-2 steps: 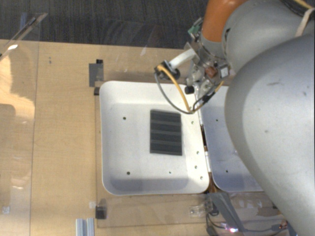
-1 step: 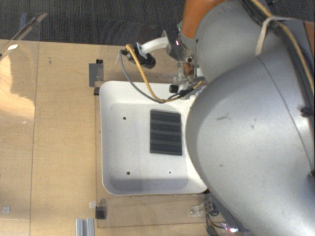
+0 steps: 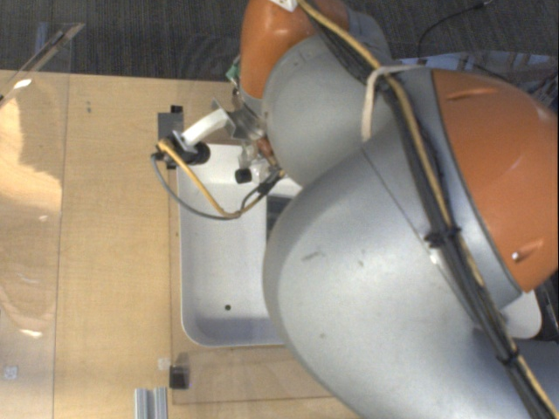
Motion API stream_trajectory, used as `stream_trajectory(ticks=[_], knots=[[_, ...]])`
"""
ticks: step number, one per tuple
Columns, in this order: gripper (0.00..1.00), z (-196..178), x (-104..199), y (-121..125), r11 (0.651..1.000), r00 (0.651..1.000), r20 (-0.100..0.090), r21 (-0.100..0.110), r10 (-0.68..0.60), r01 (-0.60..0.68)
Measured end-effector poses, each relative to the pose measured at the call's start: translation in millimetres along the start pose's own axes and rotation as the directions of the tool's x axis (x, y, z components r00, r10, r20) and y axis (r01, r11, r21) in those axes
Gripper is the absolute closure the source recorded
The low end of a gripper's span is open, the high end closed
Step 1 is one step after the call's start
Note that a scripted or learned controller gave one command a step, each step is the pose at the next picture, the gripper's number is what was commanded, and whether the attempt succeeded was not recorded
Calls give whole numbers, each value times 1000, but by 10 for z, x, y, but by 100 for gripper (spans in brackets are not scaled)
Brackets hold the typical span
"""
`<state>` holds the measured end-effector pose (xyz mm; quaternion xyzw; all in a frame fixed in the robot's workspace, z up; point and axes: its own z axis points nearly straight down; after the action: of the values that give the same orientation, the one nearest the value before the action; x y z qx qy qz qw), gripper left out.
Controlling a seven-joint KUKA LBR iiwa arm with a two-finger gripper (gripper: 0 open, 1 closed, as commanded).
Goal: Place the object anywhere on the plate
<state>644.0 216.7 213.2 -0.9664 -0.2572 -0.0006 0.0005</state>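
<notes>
The wooden tabletop (image 3: 87, 234) lies open on the left. Next comes the left edge of a white bin (image 3: 218, 295). The big grey arm (image 3: 393, 260) covers the rest; the claw and the task's object are hidden, I cannot tell

There are no words, numbers or signs to read here. The big grey and orange arm (image 3: 393, 234) has no letters on it. The white bin (image 3: 218, 269) and the wooden bench (image 3: 87, 234) have none too.
</notes>
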Motion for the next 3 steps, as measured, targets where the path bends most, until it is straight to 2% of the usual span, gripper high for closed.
stream_trajectory(ticks=[1, 2, 3], knots=[[100, 595, 234, -83, 915, 915, 1, 0, -402, 402], [100, 513, 306, -43, 774, 774, 1, -1, -633, 633], [100, 395, 322, -60, 769, 769, -2, -4, -640, 640]])
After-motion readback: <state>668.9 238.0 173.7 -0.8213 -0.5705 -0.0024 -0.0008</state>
